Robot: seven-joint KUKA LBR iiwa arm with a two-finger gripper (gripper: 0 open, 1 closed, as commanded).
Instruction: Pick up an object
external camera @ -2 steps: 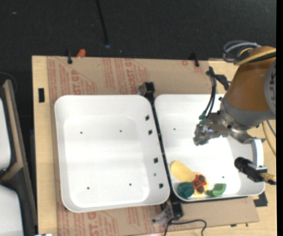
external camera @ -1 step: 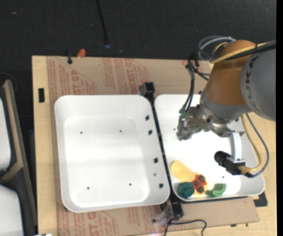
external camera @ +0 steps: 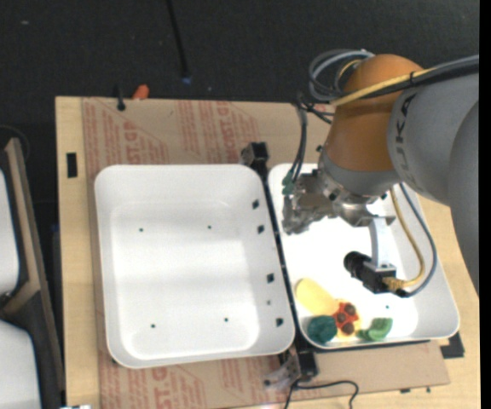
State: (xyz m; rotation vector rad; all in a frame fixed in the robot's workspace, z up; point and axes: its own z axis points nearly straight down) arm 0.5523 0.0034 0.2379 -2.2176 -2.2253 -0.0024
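In the camera view, the right bin (external camera: 437, 313) holds a cluster of small objects at its near end: a yellow piece (external camera: 313, 295), a teal piece (external camera: 320, 329), a red and dark piece (external camera: 345, 316) and a green piece (external camera: 376, 329). My gripper (external camera: 298, 212) hangs over the far left part of this bin, close to the wall between the bins, well back from the cluster. The orange wrist band (external camera: 366, 118) and grey arm cover the bin's far end.
The left bin (external camera: 113, 194) lies beside the right one on a cardboard sheet (external camera: 177, 135). Black clips (external camera: 254, 153) sit along the divide between the bins. A cable with a black fitting (external camera: 366, 269) dangles from the arm over the right bin.
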